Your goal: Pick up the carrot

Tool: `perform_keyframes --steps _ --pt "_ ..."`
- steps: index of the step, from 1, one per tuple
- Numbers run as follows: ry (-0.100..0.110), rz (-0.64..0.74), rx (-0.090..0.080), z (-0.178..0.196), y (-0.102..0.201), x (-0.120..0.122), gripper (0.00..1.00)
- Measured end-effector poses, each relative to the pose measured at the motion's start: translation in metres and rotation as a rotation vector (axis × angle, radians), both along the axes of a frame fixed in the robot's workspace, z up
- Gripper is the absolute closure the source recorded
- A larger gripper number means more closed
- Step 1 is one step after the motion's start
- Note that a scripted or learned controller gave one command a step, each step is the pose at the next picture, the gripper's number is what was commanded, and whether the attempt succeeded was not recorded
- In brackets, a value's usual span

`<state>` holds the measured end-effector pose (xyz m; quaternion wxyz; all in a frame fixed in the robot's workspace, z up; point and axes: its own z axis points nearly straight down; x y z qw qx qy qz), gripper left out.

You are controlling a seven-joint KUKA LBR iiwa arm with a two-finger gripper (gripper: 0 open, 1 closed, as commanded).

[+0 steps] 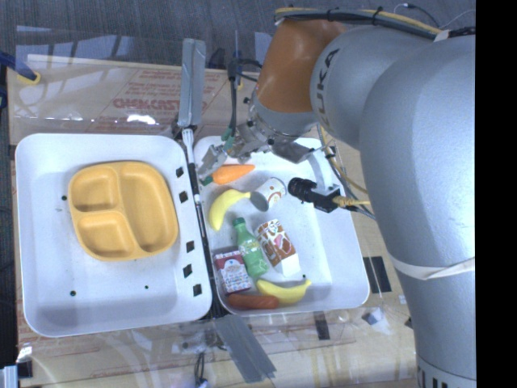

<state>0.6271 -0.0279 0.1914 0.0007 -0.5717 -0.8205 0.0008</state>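
Lying just below the jaws (229, 146), the carrot (232, 172) sits apart.

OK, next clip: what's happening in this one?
A grey KUKA arm reaches in over the right bin, its claw low at the bin's far end, just above the carrot. The carrot lies on the bin floor beside a banana, not visibly lifted. A green bottle, more packets and a second banana sit nearer. The left bin holds a yellow divided plate.
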Motion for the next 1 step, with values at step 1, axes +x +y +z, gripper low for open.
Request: perform_keyframes --steps 1 --pt "-0.003 -0.116 -0.001 0.0013 -0.0315 0.0048 0.0"
